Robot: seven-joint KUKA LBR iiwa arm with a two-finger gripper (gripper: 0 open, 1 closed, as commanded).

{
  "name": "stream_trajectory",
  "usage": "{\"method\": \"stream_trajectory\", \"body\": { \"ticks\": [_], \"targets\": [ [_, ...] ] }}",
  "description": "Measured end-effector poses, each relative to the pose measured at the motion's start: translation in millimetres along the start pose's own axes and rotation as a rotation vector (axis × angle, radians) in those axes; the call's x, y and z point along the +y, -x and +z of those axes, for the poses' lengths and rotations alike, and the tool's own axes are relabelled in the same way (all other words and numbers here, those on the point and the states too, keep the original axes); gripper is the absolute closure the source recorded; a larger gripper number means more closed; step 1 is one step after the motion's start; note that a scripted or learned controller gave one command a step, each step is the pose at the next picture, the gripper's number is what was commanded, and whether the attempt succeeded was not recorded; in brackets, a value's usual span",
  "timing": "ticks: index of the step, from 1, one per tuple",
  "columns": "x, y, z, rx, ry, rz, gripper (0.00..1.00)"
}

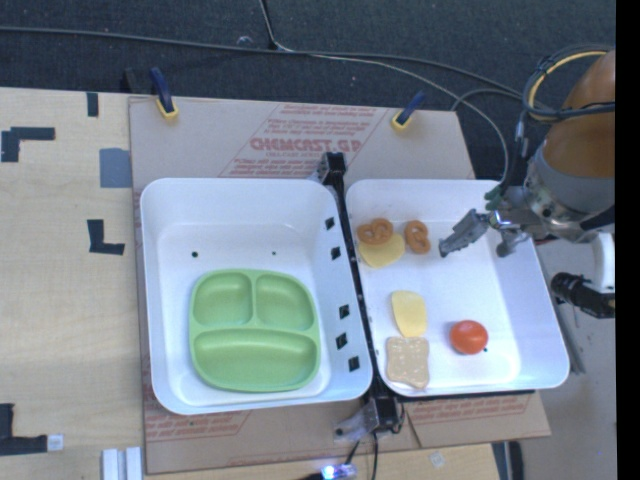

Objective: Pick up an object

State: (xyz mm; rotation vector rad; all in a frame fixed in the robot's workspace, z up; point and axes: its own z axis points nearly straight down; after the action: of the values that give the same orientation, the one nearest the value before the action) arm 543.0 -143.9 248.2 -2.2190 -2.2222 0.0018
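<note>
While the arm reaches in from the right, its gripper (pixel 483 234) hangs over the upper part of the right bin (pixel 535 368), its fingers spread apart with nothing between them: one dark finger juts left toward the food items and the other angles down near the bin's right side. That spread reads as readiness for a descent, not a grasp already made. Everything that could be picked sits in this right bin, which is probably why the arm works here. Nearest the gripper are two small brown pretzel-shaped pieces (pixel 376 232), knotted and glossy, one of them touching a pale yellow rounded slice (pixel 381 253) that looks smooth and flat. Lower down lies a yellow wedge like a cheese slice (pixel 408 314), thin and matte, just above a tan bread slice (pixel 407 362) with a speckled, porous face. Apart from these, toward the lower right, sits a red tomato (pixel 468 337), round and shiny; its bulk would give the fingers more to close on than the flat slices, which hug the bin floor. The left bin (pixel 160 208) carries a green divided plate (pixel 255 330) with three compartments, moulded plastic with soft rounded corners. Both bins are shallow white plastic with rolled rims, set on a brown cardboard sheet (pixel 290 138) held by two blue-and-yellow clamps (pixel 160 93) against the light wooden surface (pixel 50 298), presumably to stop the bins sliding.
</note>
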Motion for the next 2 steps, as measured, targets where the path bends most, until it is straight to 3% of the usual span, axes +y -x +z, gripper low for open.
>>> {"method": "stream_trajectory", "body": {
  "ticks": [2],
  "targets": [
    [-1.5, 2.7, 88.5, 0.000, -0.004, 0.001, 0.00]
  ]
}}
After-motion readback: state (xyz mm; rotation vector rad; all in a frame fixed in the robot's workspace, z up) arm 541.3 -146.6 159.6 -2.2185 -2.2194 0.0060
